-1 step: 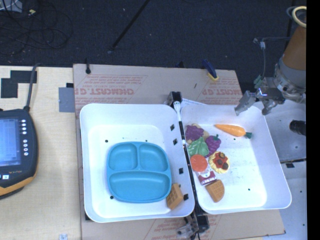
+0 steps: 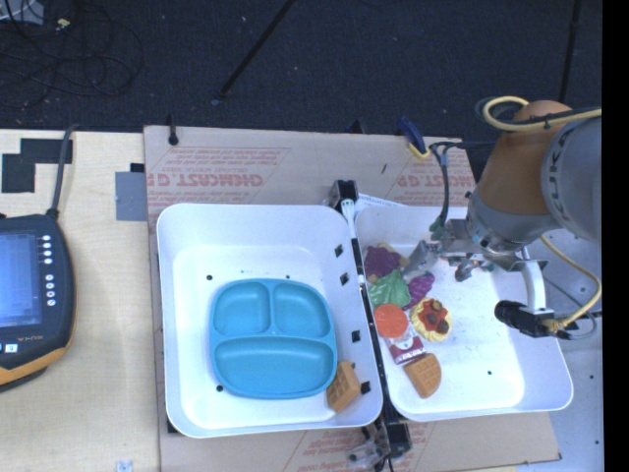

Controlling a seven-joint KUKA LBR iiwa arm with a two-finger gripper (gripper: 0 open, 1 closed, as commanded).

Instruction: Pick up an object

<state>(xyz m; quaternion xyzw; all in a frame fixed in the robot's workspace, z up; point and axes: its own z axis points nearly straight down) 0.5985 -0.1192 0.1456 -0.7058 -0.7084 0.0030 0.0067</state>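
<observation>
Nearby, gripper (image 2: 444, 256), bread slice (image 2: 423, 374) lying diagonal

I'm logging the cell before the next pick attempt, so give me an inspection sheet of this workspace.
Surface: two white bins side by side on cardboard.
Job's things: toy food pile along right bin's left wall; brown piece in left bin's front right corner.
Clutter: blue divided plate in left bin.
Grippers: gripper above right bin, fingers unclear.
Cables: yellow cable at arm.
Surroundings: teach pendant left of the bins.
</observation>
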